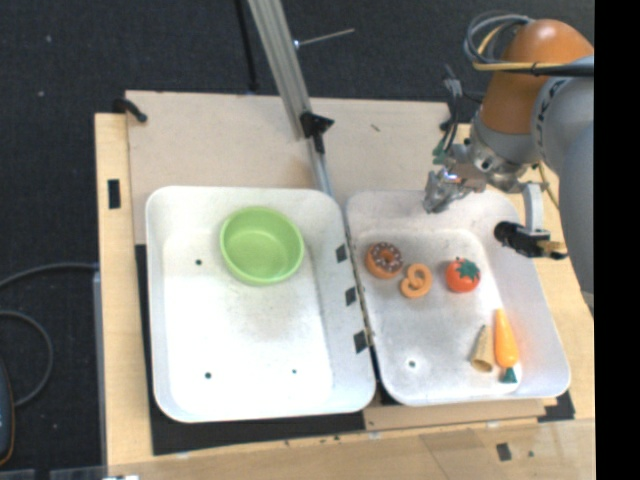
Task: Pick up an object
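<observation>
My gripper [437, 200] hangs over the far rim of the right bin [400, 208], above and to the right of the toys. Below it lie a brown frosted donut [383, 259], an orange ring-shaped pastry [416, 281] and a red tomato [462, 275]. Nearer the front right sit an orange carrot [506, 343] and a tan cone [483, 350]. Nothing is seen between the gripper's fingers.
The left bin [180, 368] holds a green bowl [262, 245] at its far side. A slanted metal pole [285, 63] rises behind the bins and meets the divider between them. Bare bench board lies beyond both bins.
</observation>
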`<state>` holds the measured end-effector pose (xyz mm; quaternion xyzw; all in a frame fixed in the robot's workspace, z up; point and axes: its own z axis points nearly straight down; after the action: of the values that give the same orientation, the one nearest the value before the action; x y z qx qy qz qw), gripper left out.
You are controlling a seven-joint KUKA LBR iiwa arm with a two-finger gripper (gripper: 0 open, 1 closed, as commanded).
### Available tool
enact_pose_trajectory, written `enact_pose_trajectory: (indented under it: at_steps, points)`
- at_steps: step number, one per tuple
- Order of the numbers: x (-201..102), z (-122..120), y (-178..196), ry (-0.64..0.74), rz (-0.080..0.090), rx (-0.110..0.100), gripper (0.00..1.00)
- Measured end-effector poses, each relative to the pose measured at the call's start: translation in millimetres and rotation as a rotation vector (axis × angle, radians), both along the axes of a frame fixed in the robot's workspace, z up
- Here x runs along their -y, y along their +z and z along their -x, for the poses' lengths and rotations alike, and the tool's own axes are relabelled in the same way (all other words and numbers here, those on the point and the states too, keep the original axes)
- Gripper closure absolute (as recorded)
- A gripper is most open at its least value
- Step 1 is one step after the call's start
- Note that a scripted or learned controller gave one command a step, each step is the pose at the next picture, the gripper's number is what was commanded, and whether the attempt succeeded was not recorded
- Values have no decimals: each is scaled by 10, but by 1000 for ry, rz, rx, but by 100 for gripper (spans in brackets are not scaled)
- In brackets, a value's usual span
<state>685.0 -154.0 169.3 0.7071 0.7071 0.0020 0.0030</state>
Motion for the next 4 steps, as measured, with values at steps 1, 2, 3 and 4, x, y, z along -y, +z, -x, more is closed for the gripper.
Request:
enact_pose_trajectory:
  at_steps: [1, 2, 3, 4]
  points:
    - [-59, 66, 503, 2, -1, -5, 100]
    - [-23, 89, 1109, 2, 0, -5, 100]
    - [-16, 81, 1262, 4, 0, -3, 100]
    - [-549, 106, 1092, 6, -1, -7, 100]
